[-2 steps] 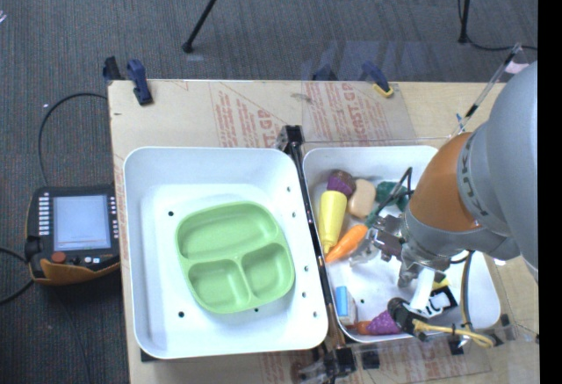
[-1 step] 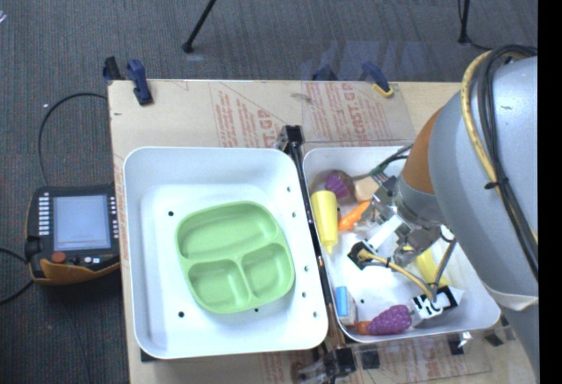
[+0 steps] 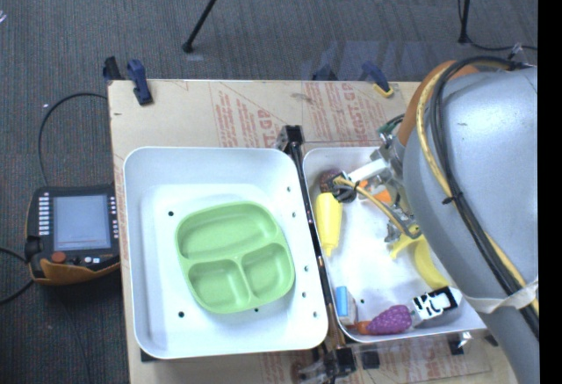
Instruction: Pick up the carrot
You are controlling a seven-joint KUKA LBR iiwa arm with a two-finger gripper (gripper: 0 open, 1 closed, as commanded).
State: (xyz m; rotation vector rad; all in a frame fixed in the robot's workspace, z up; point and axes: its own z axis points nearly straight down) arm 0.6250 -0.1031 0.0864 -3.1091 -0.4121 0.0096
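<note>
An orange piece that looks like the carrot lies in the right bin, near its back. Most of it is hidden by the gripper, which hangs low right over it at the end of the big grey arm. The view does not let me judge whether the gripper touches or holds the carrot.
Also in the right bin are a yellow corn cob, a banana, purple grapes, a small blue item, a black-and-white item and a dark item. The left bin holds a green divided plate.
</note>
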